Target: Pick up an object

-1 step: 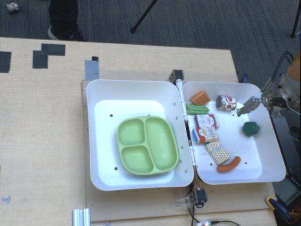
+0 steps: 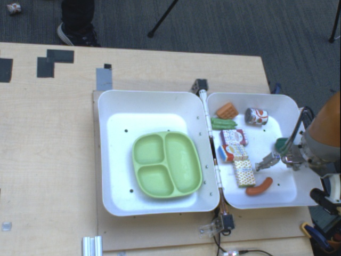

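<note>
One sausage just below tool | apart (right bin) | tool grip: cannot tell

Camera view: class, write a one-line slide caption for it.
Arm's claw hovers over toy food in the right bin; green divided plate sits in the left bin.

1. The grey robot arm with its orange band runs off the right edge, only its wrist end in frame.
2. The metal pincer is too small and blurred to tell how its fingers stand.
3. A dark green object in the right white bin sits partly behind the arm's cabling; its shape cannot be told.
4. Labels on the small red-and-white packets are unreadable.
5. Dark shoes at the top edge are cut off.
</note>
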`<state>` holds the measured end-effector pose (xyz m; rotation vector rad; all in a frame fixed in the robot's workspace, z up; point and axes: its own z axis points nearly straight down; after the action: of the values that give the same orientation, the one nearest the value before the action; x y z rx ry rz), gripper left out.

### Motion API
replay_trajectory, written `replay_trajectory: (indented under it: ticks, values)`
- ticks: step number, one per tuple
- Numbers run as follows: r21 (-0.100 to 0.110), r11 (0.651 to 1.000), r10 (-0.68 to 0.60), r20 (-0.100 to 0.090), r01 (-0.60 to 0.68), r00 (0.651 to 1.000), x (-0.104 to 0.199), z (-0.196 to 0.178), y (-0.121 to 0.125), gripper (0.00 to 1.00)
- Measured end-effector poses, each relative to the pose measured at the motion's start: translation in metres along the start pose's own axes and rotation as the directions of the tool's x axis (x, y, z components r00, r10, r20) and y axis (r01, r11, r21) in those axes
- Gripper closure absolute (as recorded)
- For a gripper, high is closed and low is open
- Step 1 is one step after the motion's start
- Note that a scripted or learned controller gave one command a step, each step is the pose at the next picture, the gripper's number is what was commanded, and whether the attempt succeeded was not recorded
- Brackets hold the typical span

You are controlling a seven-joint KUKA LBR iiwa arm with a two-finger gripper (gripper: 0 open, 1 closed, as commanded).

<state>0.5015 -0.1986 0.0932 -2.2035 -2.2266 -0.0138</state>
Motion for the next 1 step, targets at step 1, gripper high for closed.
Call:
replay_trajectory:
  ticks: [1]
  values:
    - [-0.006,1.0,0.001,0.009,-0.001,1.0,-0.0028,-0.0105,0.0007,1.0]
